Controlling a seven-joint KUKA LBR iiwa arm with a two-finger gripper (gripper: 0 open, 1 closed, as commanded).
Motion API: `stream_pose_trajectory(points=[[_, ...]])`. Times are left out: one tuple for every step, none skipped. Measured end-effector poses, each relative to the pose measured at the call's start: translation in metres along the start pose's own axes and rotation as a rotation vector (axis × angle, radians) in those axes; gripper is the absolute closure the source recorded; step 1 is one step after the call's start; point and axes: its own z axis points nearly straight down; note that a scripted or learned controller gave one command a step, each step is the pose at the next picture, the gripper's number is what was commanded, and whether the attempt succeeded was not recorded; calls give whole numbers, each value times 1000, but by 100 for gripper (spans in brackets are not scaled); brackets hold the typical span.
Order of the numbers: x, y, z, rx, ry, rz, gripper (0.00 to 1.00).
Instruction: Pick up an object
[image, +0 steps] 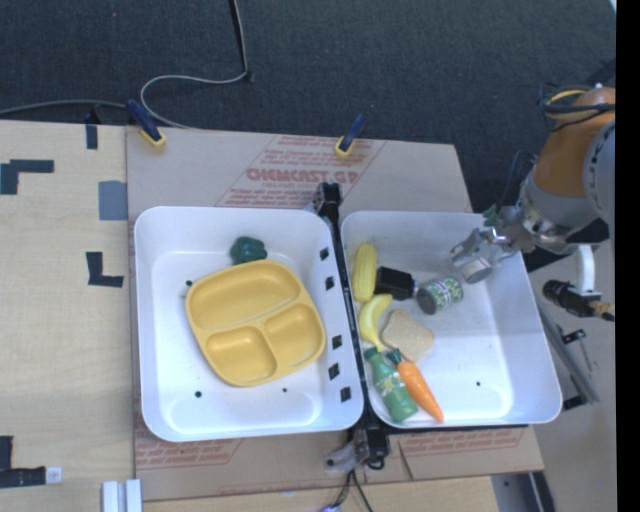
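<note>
Over the right bin (520, 330), tool (478, 258) angled down

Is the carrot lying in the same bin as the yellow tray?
No, the carrot lies in the right bin; the yellow tray is in the left bin.

Below me: light wood table (60, 330) with black tape marks (100, 270), brown printed cardboard sheet (290, 175) laid on it, held by two yellow-blue clamps (350, 135) at the far edge. Dark grey carpet floor (400, 60) beyond, thin white cable (190, 85) looping across. Even, flat light.
</note>
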Motion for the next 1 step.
stream_pose_trajectory(points=[[1, -7, -21, -1, 2, 0, 100]])
